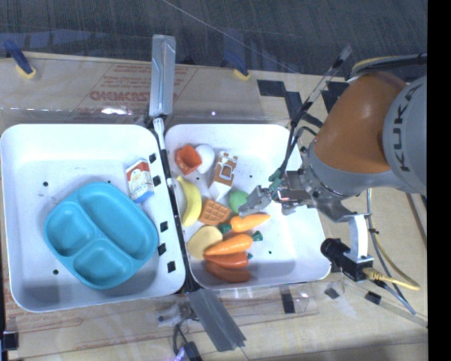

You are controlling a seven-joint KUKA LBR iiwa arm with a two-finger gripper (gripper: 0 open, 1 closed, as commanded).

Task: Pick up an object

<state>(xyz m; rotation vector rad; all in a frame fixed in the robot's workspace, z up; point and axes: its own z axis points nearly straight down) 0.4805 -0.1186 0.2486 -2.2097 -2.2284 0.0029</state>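
Note:
The right bin holds a pile of toy food: an orange cup, a small brown carton, a yellow banana, a waffle piece, a green piece, two carrots, a pale yellow piece and a reddish sausage. My gripper hangs low over the bin, just right of the green piece and above the upper carrot. Nothing shows between its fingers.
The left bin holds a blue divided tray and a small white and red carton near the divider. A metal bar stands at the back between the bins. The arm's body covers the right bin's right side.

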